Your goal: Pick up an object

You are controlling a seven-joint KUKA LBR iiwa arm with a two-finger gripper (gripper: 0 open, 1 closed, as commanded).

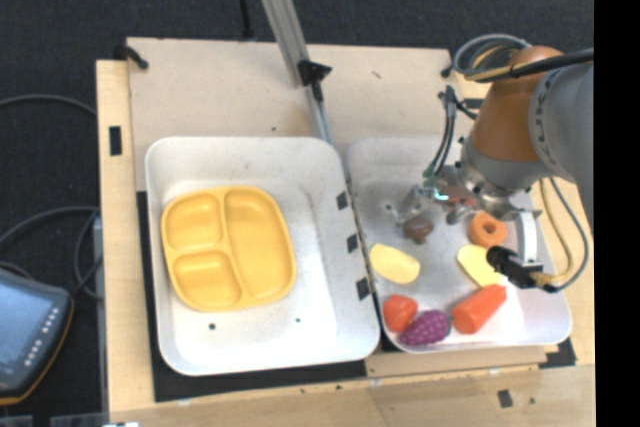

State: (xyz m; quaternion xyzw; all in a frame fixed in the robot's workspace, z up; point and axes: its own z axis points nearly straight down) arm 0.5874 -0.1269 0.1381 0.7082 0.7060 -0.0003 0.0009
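My gripper [417,218] hangs in the right shallow white bin [380,165]. Pale yellow potato-shaped toy [394,264] just below my fingers; orange ring-shaped toy [487,231] right; yellow divided plastic tray [228,246] far left.

Two white bins [330,215] [545,320], one yellow tray [228,247] with three compartments, one arm [520,120], and six toy foods: one donut [488,231], two yellow pieces [394,264] [474,263], one carrot [479,308], one tomato [399,312], one grape bunch [427,326].
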